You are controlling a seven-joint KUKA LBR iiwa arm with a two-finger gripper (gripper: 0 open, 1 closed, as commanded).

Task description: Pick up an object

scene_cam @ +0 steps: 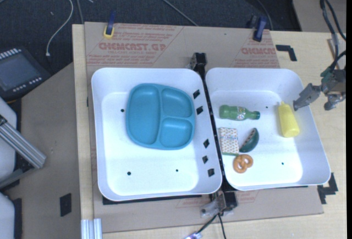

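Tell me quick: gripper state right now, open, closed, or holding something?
Gripper: cannot be told at this size; it sits at the right white bin's right rim, close to the yellow plastic bottle.

Printed in faded red capitals along the flat brown cardboard sheet (181, 40) behind the two bins: "GIGACAST G.P", or close to it, at the left, letters partly washed out. Repeated at the right end of the same sheet, cut short by the far bin's rim, readable only as "GIGACAST". Smaller red lines above and below each word, too fine to make out. Pale label on the small green bottle (238, 113), print too small to read. Patterned square packet (227, 140), no legible wording.
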